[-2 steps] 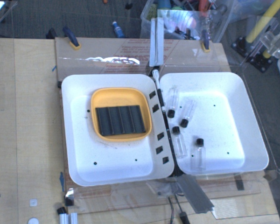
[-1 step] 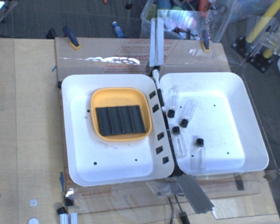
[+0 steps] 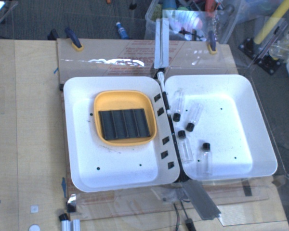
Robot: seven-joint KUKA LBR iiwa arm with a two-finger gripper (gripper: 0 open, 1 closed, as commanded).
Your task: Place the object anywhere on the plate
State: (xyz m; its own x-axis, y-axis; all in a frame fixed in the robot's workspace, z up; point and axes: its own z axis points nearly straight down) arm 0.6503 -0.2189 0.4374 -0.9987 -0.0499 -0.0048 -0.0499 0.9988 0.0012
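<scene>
Left bin (image 3: pixel 82 167): yellow plate (image 3: pixel 102 102) sits near centre, carrying a dark ribbed rectangular block (image 3: pixel 124 124) that lies flat across the plate's middle. Right bin (image 3: pixel 241 109): four clear plastic vials with black caps, scattered along its left half; one (image 3: pixel 177 106) near the divider, one (image 3: pixel 193 117) just beside it, one (image 3: pixel 184 146) lower, one (image 3: pixel 205 157) lowest. Jaws: state cannot be told. Bins touch along the centre seam on the bench (image 3: pixel 24 129).

A pale wooden bench (image 3: pixel 19 129) stands on dark grey floor (image 3: pixel 62 8), with a clear plastic tub (image 3: pixel 202 8) of clutter behind.
</scene>
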